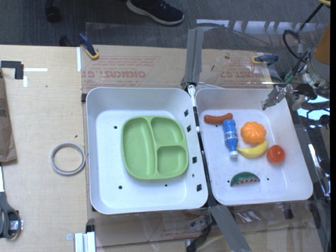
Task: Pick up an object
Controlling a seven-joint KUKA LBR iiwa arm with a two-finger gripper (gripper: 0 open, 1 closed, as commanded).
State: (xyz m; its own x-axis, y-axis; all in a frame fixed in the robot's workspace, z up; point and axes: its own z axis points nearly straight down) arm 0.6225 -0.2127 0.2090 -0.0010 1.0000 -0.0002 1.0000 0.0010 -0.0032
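The arm [320, 62] is entering from the right edge of the camera view, sitting high over the far right corner of the right bin [294, 182]. Its gripper [277, 95] is hanging just above the bin's far right rim, apart from every object inside; whether it is released or clenched cannot be told at this size, and nothing is showing in its grasp.

The right bin is holding six objects. A red sausage [218, 118] is lying toward the far left, with a blue bottle [230, 135] just beside it, pointing toward the near side. An orange fruit [253, 132] is sitting at centre, touching a yellow banana [252, 150] below it. A red tomato [275, 154] is resting just right of the banana. A watermelon slice [244, 179] is lying nearest the camera, well apart from the gripper.

The left bin [100, 182] is carrying a green divided plate [155, 147]. On the counter [42, 104], a ring of tape [67, 158] is lying left of that bin.
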